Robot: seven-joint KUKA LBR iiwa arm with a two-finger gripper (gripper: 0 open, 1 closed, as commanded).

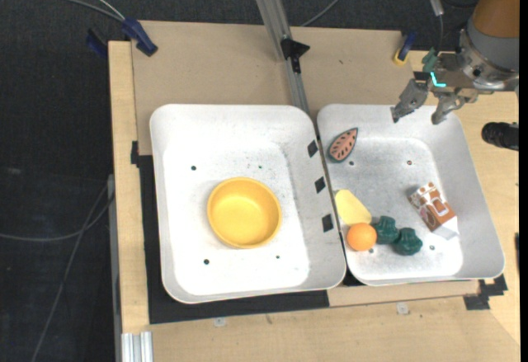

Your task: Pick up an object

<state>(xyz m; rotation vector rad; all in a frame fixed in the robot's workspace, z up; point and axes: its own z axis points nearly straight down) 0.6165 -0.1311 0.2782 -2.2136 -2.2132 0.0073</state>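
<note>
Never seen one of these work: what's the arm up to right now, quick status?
Gripper open, nothing between fingers, over right bin's far rim. Nearest object: leaf-shaped piece, untouched. Nothing in the way.

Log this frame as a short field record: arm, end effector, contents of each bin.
arm: reaches in from the right, over the right bin's far edge
end effector: open, nothing between its fingers
left bin: yellow bowl
right bin: pink leaf-shaped piece, pale yellow wedge, orange ball, dark green object, brown-and-white object
ball and wedge: touching
</note>
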